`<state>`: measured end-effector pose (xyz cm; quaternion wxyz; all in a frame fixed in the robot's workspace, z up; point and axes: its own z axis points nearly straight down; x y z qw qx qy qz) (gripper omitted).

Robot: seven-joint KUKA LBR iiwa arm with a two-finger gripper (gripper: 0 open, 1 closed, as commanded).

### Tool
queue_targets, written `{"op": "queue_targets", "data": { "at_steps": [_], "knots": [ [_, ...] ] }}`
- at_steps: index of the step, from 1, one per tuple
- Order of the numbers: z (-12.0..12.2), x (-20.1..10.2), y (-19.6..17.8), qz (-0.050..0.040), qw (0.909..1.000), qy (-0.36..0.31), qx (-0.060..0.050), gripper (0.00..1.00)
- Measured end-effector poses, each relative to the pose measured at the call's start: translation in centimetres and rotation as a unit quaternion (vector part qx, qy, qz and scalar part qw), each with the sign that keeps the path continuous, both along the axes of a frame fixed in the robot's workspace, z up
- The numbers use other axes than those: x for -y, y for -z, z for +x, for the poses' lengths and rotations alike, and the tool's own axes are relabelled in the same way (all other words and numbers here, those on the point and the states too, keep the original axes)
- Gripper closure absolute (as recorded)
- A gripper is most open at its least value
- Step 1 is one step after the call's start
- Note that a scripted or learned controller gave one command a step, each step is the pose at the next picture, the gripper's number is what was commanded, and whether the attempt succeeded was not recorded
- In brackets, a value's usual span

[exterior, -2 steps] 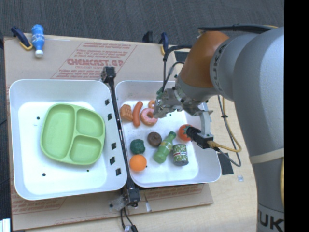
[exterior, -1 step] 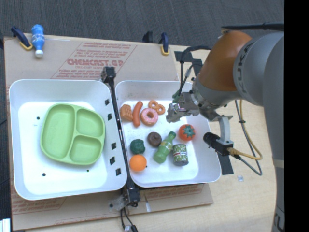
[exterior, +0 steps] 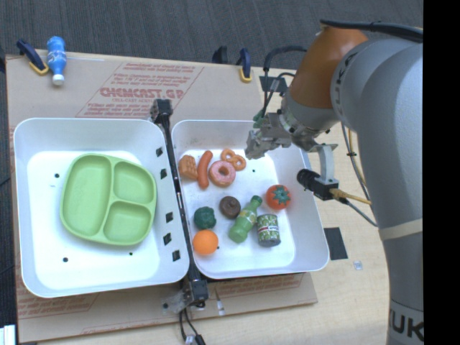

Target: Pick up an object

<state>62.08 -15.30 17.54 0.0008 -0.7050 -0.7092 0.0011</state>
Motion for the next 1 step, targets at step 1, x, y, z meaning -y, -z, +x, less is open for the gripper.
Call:
{"op": "queue_targets", "data": {
  "at_steps": [1],
  "knots": [
    [2.57,5.06,-3.27,0.0000,1.0000,0.001,0.001,1.00]
  ]
}}
